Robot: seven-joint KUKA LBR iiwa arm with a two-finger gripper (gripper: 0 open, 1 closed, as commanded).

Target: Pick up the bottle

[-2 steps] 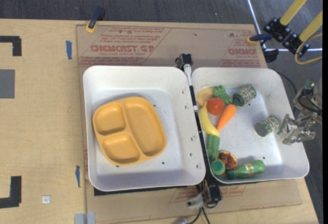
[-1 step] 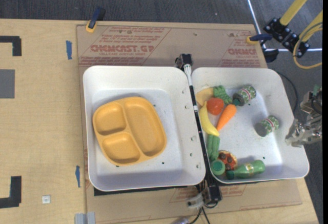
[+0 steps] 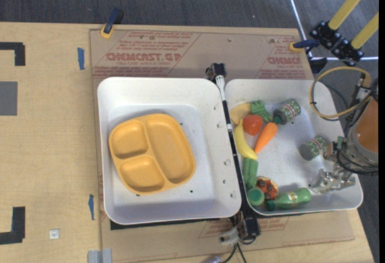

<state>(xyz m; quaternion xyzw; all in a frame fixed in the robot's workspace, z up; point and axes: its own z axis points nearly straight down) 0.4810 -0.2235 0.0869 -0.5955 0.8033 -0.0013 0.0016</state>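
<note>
Gripper [image 3: 329,182] low in right bin [image 3: 337,204] | near bottle [image 3: 290,198]

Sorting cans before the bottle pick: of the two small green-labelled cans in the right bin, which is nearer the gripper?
The can at mid-bin, just up-left of the gripper; the other can lies at the far side by the green vegetable.

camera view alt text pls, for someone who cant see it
A green bottle lies on its side at the near edge of the right bin, with the tool just right of it. Toy vegetables and two cans share that bin; the left bin holds a yellow divided plate.
</note>
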